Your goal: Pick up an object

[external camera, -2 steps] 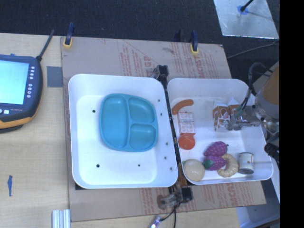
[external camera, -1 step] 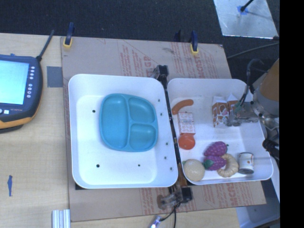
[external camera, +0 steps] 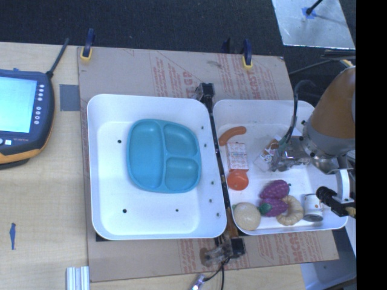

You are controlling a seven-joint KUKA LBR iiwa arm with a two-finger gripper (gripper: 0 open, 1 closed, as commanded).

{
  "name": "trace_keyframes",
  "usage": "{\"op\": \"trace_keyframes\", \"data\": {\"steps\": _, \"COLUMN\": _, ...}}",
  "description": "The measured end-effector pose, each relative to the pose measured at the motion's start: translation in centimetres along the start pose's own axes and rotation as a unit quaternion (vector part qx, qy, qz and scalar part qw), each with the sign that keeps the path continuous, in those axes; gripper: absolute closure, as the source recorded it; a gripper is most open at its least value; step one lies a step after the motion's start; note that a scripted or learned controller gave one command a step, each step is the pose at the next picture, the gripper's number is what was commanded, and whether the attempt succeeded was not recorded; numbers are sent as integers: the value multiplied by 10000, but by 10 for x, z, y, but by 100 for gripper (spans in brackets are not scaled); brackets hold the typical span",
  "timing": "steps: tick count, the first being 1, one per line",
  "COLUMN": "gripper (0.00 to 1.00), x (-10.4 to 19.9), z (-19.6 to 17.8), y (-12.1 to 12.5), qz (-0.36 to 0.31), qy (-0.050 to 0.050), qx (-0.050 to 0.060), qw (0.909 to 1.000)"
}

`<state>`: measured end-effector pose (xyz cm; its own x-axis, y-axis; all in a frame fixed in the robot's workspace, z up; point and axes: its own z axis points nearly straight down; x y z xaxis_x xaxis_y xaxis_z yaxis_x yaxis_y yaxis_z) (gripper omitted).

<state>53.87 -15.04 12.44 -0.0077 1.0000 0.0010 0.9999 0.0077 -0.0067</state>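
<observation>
Two white bins sit on a worktop (external camera: 42, 222). Left bin (external camera: 103, 216) holds a blue plate (external camera: 163, 156). Claw (external camera: 279, 157) hovers over right bin (external camera: 260, 110)'s toy food; its grip state cannot be told.

Both bins (external camera: 100, 162) look like smooth, shiny white plastic. The blue tray (external camera: 163, 156) is smooth plastic, not so shiny. Brown cardboard (external camera: 181, 71) lies flat and dull under them. The surface (external camera: 36, 222) looks like pale wood.
</observation>
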Motion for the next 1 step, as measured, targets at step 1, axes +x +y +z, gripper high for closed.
{"op": "trace_keyframes", "data": {"steps": 1, "gripper": 0, "x": -1, "z": 0, "y": 0, "qz": 5, "qy": -2, "qx": 1, "qw": 10000}}
